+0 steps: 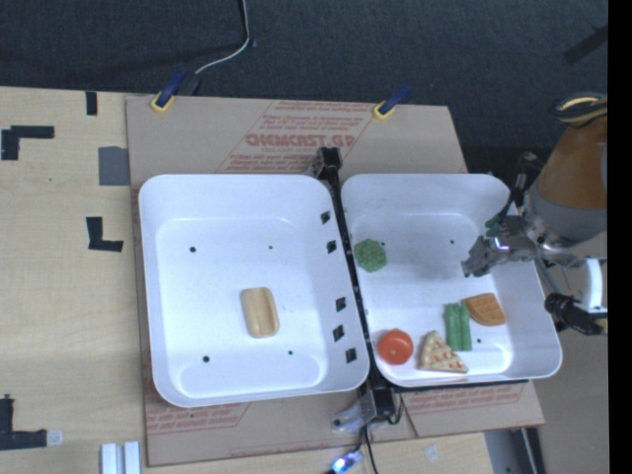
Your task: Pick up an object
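orange wedge (485,309) lies in the right bin (415,197), beside the green stick (456,326) | gripper (482,259) hovers just above it, grip state unreadable | advice: drop straight, straddle the wedge, avoid the stick

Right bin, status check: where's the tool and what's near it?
Tool low over right bin, near its right wall. Orange piece just below it, ungrasped. Green stick beside that piece; nothing blocking.
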